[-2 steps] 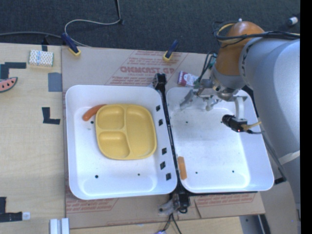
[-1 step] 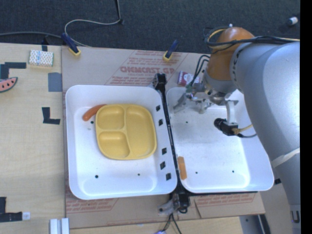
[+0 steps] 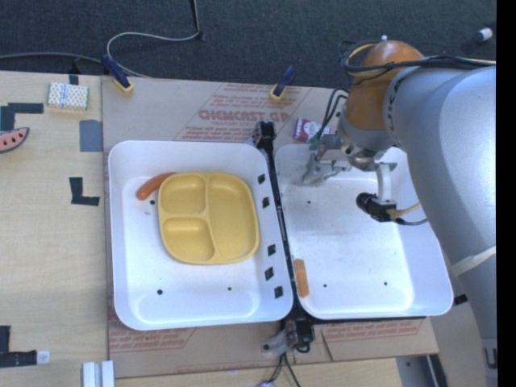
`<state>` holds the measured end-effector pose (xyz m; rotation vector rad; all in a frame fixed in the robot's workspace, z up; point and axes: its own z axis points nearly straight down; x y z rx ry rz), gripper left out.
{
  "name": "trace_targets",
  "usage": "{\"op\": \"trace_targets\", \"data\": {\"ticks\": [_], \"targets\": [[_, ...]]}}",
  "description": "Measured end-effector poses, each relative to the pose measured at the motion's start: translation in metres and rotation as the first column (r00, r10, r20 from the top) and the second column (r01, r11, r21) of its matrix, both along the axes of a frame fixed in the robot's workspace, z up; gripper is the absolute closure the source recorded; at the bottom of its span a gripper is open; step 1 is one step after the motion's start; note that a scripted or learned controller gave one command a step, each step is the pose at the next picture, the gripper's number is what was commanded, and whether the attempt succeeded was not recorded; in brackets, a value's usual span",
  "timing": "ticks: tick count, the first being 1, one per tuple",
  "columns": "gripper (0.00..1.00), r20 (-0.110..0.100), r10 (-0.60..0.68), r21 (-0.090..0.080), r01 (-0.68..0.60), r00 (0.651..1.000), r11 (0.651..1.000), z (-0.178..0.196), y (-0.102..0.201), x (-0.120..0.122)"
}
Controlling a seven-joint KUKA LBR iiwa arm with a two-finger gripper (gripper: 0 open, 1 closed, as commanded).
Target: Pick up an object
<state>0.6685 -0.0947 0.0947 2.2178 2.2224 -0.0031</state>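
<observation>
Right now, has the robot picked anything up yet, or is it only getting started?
Nothing looks picked up yet. The yellow divided plate and the orange sausage-like piece lie in the left bin; a small orange piece lies at the right bin's left wall. In hand: the gripper sits over the right bin's far left corner, away from all three. Left: reaching and lifting one.

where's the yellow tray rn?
The yellow tray lies flat in the left bin, in the camera view's left half, with an orange sausage-like piece touching its upper-left edge.
</observation>
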Motion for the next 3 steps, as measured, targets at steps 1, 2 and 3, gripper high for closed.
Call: {"op": "trace_targets", "data": {"ticks": [1,2,3], "targets": [[0.00,0.000,0.000,0.000,0.000,1.000,1.000,-0.0002,0.0000,-0.0001],[1.00,-0.002,0.001,0.001,0.000,1.000,1.000,0.0091,0.0005,-0.0003],[0.00,-0.001,0.001,0.001,-0.001,1.000,1.000,0.0091,0.0005,-0.0003]]}}
